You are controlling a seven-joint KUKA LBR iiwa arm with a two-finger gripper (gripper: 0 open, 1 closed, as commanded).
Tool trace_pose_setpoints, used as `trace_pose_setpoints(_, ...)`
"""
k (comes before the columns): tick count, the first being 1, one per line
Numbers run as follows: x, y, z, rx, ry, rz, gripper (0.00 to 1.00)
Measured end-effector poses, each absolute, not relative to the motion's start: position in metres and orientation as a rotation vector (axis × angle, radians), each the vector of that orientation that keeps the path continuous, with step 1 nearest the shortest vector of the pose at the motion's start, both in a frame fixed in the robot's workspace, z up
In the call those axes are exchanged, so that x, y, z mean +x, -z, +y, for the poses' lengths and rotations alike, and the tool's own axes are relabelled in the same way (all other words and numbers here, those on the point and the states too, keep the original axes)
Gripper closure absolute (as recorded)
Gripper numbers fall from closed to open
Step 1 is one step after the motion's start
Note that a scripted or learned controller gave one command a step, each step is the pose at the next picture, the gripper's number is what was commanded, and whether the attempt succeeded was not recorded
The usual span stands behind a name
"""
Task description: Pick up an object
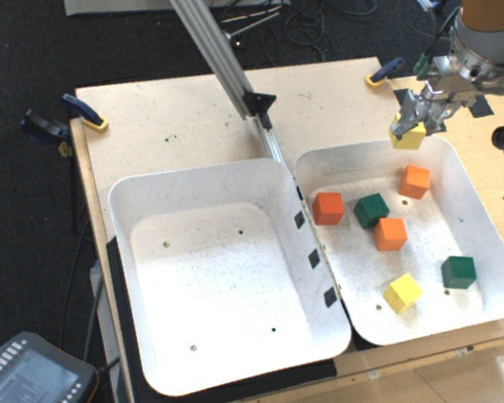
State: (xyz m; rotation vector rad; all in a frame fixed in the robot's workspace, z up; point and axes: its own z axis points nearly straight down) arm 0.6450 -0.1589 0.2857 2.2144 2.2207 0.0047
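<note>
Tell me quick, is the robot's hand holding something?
Gripper: shut on a yellow block, lifted above the right bin's far corner.

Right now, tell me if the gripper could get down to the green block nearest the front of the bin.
Probably not yet: the gripper looks shut on a yellow block. Otherwise the green block sits apart, uncovered.

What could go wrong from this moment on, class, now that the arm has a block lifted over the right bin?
1. The yellow block sits at the tips of the gripper, apparently held near one edge, so it may slip out.
2. It hangs over the far rim of the right bin; if dropped, it could bounce off the rim onto the bench.
3. If it falls inward, it may hit the orange block below and scatter it.
</note>
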Motion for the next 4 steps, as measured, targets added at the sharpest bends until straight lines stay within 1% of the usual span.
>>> trace_pose_setpoints(1,0.653,-0.28,-0.099,2.213,-0.001,2.231,1.0)
trace_pose_setpoints(2,0.654,-0.263,-0.038,2.215,0.0,2.233,1.0)
trace_pose_setpoints(3,0.643,-0.262,0.015,2.215,0.001,2.233,1.0)
trace_pose_setpoints(4,0.645,-0.244,0.065,2.215,0.002,2.233,1.0)
